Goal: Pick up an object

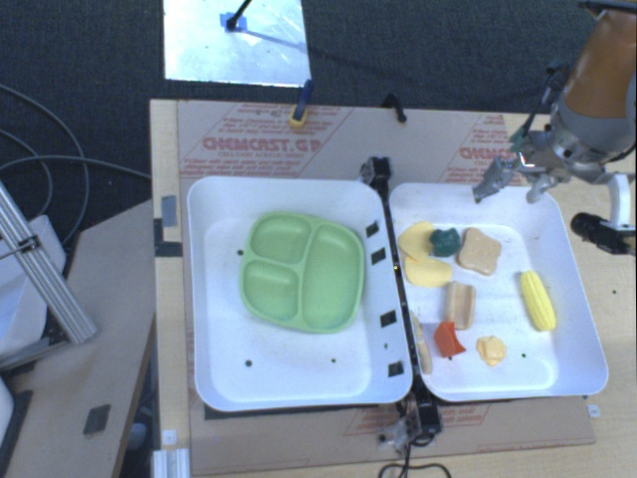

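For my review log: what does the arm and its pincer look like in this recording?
The arm enters at upper right: a rounded orange band above a silver-grey wrist section. Below it sits the pincer, with two slim grey metal fingers splayed apart. A thin dark cable runs beside the wrist, and a small red-and-green spot marks the wrist near the finger base.

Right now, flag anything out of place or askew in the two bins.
Nothing stands out. The green plate lies flat in the left bin; the toy foods, including the corn, lie loose in the right bin.
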